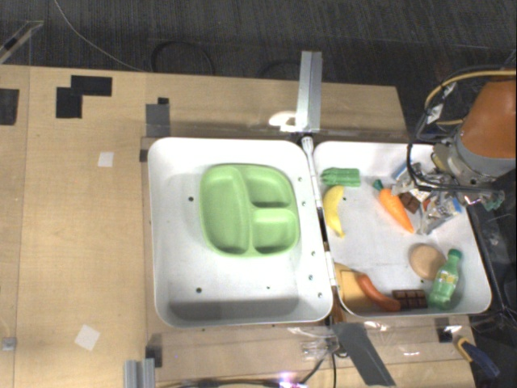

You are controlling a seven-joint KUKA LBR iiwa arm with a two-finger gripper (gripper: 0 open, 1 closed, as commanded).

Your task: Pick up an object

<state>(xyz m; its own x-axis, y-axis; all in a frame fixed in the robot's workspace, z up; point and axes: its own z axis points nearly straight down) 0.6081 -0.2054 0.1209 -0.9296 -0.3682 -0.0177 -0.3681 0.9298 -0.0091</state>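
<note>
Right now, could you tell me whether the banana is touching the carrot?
Apart. The camera view shows a strip of bare white bin floor between the banana and the carrot.

Dark grey carpet floor (202, 14) lies beyond the pale wooden bench (73, 241).

Two white bins (174, 241), one green tray (246, 208), one banana (333, 208), one carrot (395, 207), one green bottle (445, 280).

Green divided tray (246, 210) in left bin (174, 289), carrot (395, 207) in right bin (367, 233)
</note>
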